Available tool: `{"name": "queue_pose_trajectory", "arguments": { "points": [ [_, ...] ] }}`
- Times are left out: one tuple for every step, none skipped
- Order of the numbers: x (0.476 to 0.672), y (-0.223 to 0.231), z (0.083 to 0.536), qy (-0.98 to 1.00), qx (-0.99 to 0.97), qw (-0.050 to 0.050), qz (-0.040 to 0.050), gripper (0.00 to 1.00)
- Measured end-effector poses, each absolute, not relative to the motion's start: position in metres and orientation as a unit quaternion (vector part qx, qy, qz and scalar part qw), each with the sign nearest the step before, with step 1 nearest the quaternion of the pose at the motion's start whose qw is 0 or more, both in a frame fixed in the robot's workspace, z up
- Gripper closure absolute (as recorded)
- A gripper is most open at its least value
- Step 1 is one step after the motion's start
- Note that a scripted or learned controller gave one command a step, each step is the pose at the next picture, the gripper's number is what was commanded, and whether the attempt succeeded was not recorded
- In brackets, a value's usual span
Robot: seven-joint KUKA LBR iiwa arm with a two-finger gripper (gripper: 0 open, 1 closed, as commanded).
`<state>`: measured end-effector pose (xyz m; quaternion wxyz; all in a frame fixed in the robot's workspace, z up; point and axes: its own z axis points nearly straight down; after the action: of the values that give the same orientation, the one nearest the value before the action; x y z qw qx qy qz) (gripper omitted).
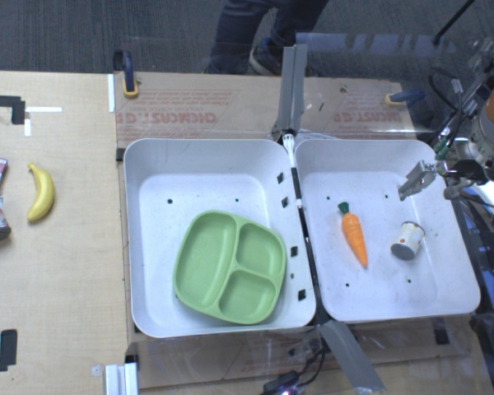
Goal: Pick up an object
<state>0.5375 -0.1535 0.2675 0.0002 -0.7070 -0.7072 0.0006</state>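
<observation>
The green divided plate (230,267), smooth matte plastic with three shallow compartments and rounded corners, lies nearest the camera in the left bin (148,220), well off to the far side from the jaws. The gripper (432,179) hangs at the upper right of the right bin (445,299), above its floor near the rim; one grey finger (413,180) slants down and leftward, and whether the jaws stand open or closed cannot be told from this angle, though nothing shows between them. Just below the jaws, toward the camera, lies the small can (407,240), a short cylinder tipped on its side with a pale label and a dull metal end; it looks the nearest candidate for picking. Farther to the jaws' left lies the carrot (354,234), a tapered orange toy with a green top, its long axis running away from the camera, tip nearer. Carrot and can lie apart. A reach for the can would be a short drop, and its round wall may roll.
</observation>
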Motion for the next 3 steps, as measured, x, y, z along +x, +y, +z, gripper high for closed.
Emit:
{"name": "queue_pose_trajectory", "arguments": {
  "points": [
    [0.513, -0.136, 0.135, -0.782, -0.623, 0.001, 0.0003, 0.0],
    [0.57, -0.104, 0.091, -0.616, -0.788, 0.0, 0.0009, 0.0],
    [0.57, -0.105, 0.1, -0.616, -0.788, 0.001, 0.002, 1.0]
  ]
}}
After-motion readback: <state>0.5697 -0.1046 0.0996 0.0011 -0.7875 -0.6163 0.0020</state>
